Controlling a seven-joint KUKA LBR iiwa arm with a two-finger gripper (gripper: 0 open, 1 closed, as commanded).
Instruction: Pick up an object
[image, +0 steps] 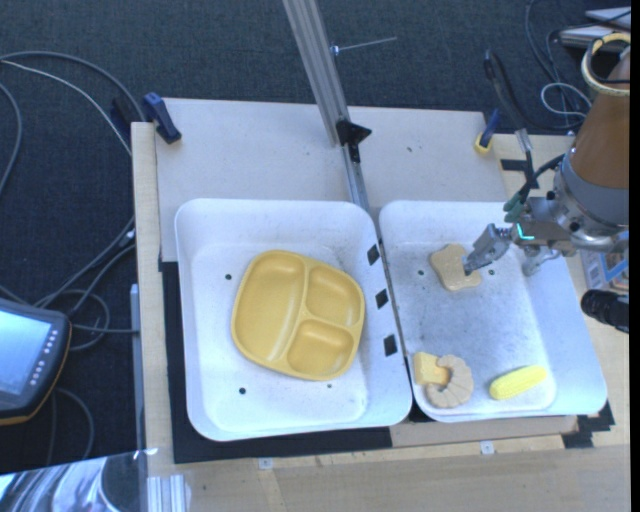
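Pincer (503, 250) beside beige piece (455, 268), finger spacing unclear, arm cut off.

The hand (497, 250) hangs over the right bin (560, 300), just beside a tan piece (452, 268); a yellow tray (298, 314) lies in the left bin (200, 300).

I saw dark carpet floor (60, 40), grey cables (40, 250) trailing at left, pale wooden bench (250, 150), a metal post (318, 60) rising behind, even overhead light.
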